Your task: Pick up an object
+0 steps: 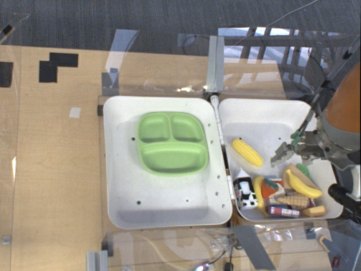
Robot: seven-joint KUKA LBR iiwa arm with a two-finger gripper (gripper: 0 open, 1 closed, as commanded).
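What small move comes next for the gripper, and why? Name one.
Probably a short drop toward the banana. The gripper hangs open above the right bin with nothing between its fingers, just above and left of the banana, which lies on top of the toy pile. The corn cob lies apart to the left, a fair alternative.

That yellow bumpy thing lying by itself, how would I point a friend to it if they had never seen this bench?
Start at the right-hand white bin, the one holding a pile of toy food. Above that pile, near the bin's left wall, a toy corn cob lies on bare white floor. It is yellow like the banana, but straight, knobbly and set apart from the heap.
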